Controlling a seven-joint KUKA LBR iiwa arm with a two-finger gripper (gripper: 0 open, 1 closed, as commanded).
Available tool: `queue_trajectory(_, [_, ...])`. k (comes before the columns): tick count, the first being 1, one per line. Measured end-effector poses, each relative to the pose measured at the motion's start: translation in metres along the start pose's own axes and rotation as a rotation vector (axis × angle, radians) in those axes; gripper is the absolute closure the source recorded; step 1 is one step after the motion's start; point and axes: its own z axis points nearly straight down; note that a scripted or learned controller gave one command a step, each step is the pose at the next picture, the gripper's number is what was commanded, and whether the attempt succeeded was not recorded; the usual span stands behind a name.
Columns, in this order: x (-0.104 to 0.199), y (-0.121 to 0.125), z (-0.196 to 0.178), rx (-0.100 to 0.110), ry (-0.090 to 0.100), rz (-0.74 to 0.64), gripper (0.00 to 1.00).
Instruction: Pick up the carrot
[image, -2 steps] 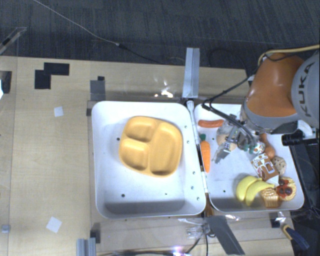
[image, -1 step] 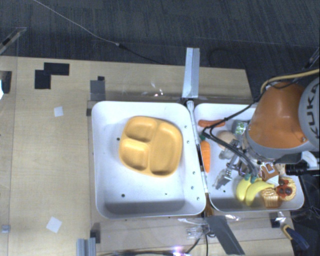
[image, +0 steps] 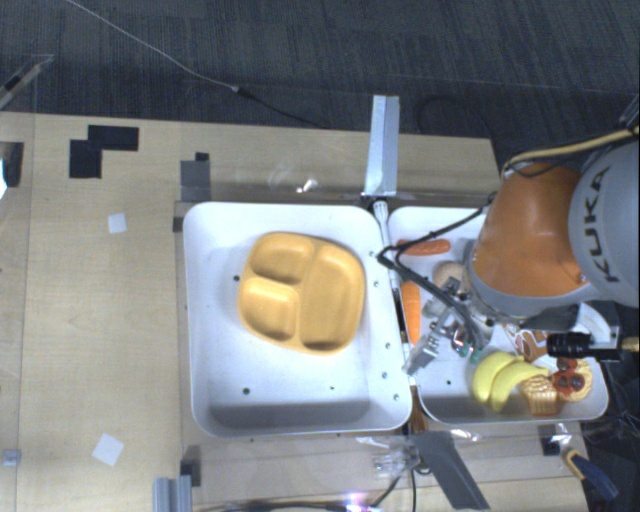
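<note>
We are looking down at a slant on a pale wooden table (image: 90, 330) carrying two shallow white bins side by side. In the left bin (image: 215, 400) a yellow divided plate (image: 300, 292) is lying near the middle. In the right bin (image: 440, 405) the arm (image: 535, 240), grey with an orange band, is reaching in from the right and covering much of the bin's upper half.

The carrot (image: 410, 305) is lying in the right bin just beside the wall it shares with the left bin; we are seeing a narrow orange strip whose long axis is running roughly up and down the view, parallel to that wall. The pincer (image: 435, 340) is hanging below the wrist, just right of the carrot and toward its lower end. Wires and metal parts are cluttering it, so we cannot tell whether it is open or closed, and we are seeing nothing held in it.

We are judging that the coming move is calling for a short shift left toward the wall, with the grip set across the carrot's thin width; the wall is leaving little room on that side.

A second orange piece (image: 430, 247) is lying higher up, a banana (image: 500, 375) and small toy foods (image: 560, 385) are crowding the lower right corner, and dark carpet (image: 300, 50) is filling the room beyond the table.
</note>
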Motion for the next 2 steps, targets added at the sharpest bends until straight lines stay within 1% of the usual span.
queue_trajectory(1, [-0.029,-0.056,0.0,0.002,-0.001,0.253,0.0])
queue_trajectory(2, [-0.001,-0.003,0.001,0.001,0.001,0.36,0.0])
